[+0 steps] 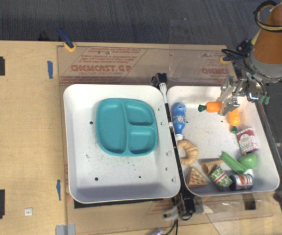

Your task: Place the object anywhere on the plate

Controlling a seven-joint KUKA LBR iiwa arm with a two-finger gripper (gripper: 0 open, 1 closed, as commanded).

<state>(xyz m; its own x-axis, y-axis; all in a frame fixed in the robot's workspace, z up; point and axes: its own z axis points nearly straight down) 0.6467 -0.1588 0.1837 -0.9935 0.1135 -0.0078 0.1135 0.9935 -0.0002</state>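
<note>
Hand (pixel 227 106) is hanging over the right bin's (pixel 270 177) far edge, gripping the carrot (pixel 212 107) by its orange end, leafy tip pointing left. Plate (pixel 127 126) is sitting mid left bin (pixel 77 146), teal, three sections. Bottle (pixel 178 117), croissant (pixel 188 151) and pizza (pixel 196 177) are lying along the right bin's left edge.

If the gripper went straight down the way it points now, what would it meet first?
Most likely the toy carrot lying right by the gripper, or the orange piece just beside it, then the right bin's floor. Depth is hard to judge from this slanted view.
</note>
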